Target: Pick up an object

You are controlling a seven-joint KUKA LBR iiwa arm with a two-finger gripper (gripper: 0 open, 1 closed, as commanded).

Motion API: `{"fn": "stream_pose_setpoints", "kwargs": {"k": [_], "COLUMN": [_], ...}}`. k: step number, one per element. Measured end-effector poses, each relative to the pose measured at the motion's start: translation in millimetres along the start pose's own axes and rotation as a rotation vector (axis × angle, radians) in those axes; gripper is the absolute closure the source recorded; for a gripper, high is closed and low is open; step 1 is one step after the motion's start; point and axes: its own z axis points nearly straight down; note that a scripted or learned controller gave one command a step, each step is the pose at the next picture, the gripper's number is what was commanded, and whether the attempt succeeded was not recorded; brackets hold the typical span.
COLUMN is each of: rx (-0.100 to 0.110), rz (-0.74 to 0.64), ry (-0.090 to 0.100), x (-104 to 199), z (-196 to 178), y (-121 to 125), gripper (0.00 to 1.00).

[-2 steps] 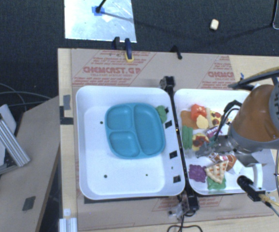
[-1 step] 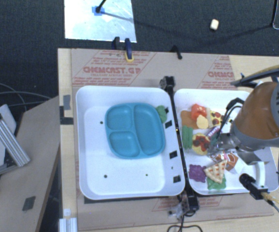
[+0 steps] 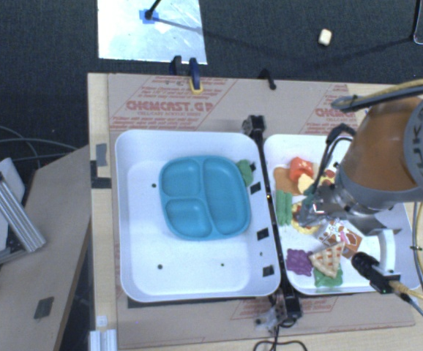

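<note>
Reaching in low over the right bin [image 3: 398, 218], the arm [image 3: 387, 152] had its fingers [image 3: 310, 210] down among the toy food, and whether they were open, shut or gripping anything could not be told, the wrist hiding them. Tomato [image 3: 300, 169], green piece [image 3: 282, 205], grapes [image 3: 298, 261] and pizza slice [image 3: 327, 258] lay crowded together there. The blue tray [image 3: 204, 197] sat in the left bin [image 3: 135, 269]. By my read this was the grasp attempt; next it called for a firm close and a straight lift.
</note>
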Motion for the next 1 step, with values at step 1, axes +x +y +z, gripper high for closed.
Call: {"fn": "stream_pose_setpoints", "kwargs": {"k": [1], "rx": [-0.005], "rz": [-0.001], "ry": [-0.001], "x": [53.5], "z": [-56.0], "y": [75.0], "gripper": [1.00]}}
